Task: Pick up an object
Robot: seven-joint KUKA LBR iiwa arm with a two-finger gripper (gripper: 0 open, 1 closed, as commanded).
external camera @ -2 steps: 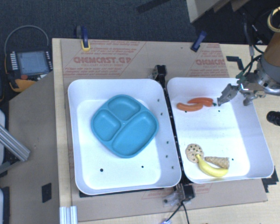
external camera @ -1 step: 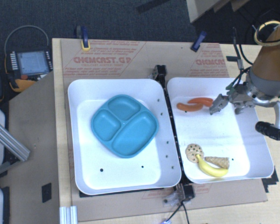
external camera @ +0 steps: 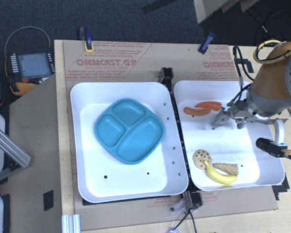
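In the right bin [external camera: 262,178] an orange-red sausage [external camera: 202,108] lies near the back left. A yellow banana [external camera: 218,175], a round cookie [external camera: 201,157] and a tan wafer piece [external camera: 227,168] lie close together at the front. My gripper [external camera: 231,119] hangs over the bin's right half, just right of the sausage's end, with its grey fingers [external camera: 219,122] spread apart and nothing between them. The left bin [external camera: 87,178] holds a blue divided plate [external camera: 129,130].
The arm's orange band and grey wrist [external camera: 274,84] rise over the right bin's right rim. A black fitting [external camera: 269,146] sticks out below the wrist. Black clamps [external camera: 166,75] sit between the bins. Cables hang at the back right.
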